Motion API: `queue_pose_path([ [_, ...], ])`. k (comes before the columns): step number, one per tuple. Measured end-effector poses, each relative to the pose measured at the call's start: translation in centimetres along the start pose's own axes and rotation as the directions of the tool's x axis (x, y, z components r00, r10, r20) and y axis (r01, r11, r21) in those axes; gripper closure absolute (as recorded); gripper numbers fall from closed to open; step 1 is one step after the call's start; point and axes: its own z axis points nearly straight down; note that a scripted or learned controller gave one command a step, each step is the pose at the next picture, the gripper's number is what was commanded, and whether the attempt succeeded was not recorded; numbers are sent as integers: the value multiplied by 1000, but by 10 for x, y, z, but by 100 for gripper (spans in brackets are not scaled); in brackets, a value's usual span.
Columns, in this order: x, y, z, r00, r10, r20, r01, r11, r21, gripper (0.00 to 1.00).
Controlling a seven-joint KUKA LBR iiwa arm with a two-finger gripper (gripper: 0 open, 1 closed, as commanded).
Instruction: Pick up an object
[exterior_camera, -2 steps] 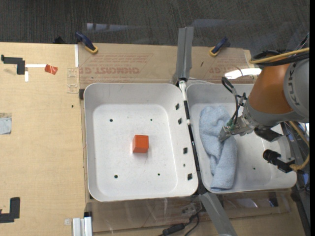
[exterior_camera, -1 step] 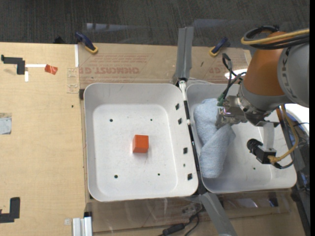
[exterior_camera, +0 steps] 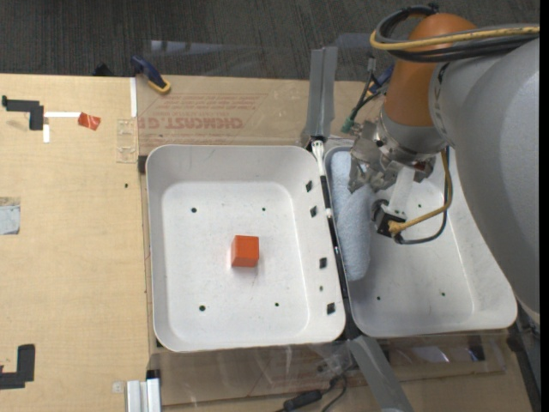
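**Clerk:** Grey arm casing (exterior_camera: 506,170), item one: the broad link bulks largest at the view's right, with the orange band (exterior_camera: 420,67) above the wrist and yellow and black cables (exterior_camera: 412,226) looped round it. It arches over the right bin so that the wrist can point down into it.

**Checker:** And the pincer?

**Clerk:** Item two, pincer (exterior_camera: 377,183): it hangs over the far left corner of the right white bin (exterior_camera: 446,307), close to the divide between the two bins. Whether it is released or clenched cannot be told; the wrist hardware hides the tips. Nothing is seen held in it.

**Checker:** Anything under it?

**Clerk:** Item three, a pale grey cloth-like strip (exterior_camera: 352,230) lying along the right bin's left wall, just below and beside the pincer. What it is exactly cannot be made out.

**Checker:** The task's thing?

**Clerk:** Item four, orange-red block (exterior_camera: 245,251): it sits flat near the middle of the left white bin (exterior_camera: 171,316), alone on the floor, touching no wall. Relative to the pincer it lies well apart, across the divide and nearer the camera.

**Checker:** Judgement?

**Clerk:** The block stands free on all sides, so it looks easy to close on. The pick seems not yet begun: the pincer would have to cross the bin edges and descend first.
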Motion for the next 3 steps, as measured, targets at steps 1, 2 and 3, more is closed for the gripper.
queue_pose_path([
  [1, -66, -23, 0, 900, 436, 0, -436, 900, 2, 100],
  [2, -30, -93, 6, 890, 456, -1, -456, 890, 2, 100],
  [3, -138, -79, -102, 930, 367, -1, -367, 930, -1, 100],
])
